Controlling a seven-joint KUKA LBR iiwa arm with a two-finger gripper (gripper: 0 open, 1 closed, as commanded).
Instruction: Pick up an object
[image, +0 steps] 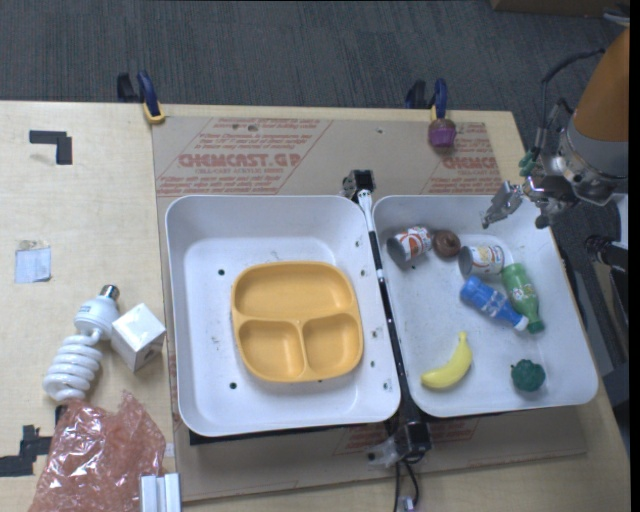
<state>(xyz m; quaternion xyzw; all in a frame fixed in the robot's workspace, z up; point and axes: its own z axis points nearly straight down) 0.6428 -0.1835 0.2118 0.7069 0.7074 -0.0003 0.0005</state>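
Gripper (503, 203) hovering at far right edge of right bin (560, 395), fingers spread narrow, gripping nothing. 0 objects picked. Candidates lying in right bin: can (408, 243), blue bottle (491, 302), green bottle (522, 292), banana (449, 367). Descent, grasp, lift remaining, judging by height.

A divided plastic tray (297, 321) of mustard yellow lies in the glossy white left bin (190, 300). In the white right bin (570, 330) are a yellow banana (449, 367), a blue bottle (491, 302) with a white cap, a green bottle (521, 292), a dark green lump (527, 375) and a red-and-white can (410, 243). The pale wooden worktop (80, 220) carries a white spiral bulb (80, 347) and crinkled pinkish wrapping (95, 460).
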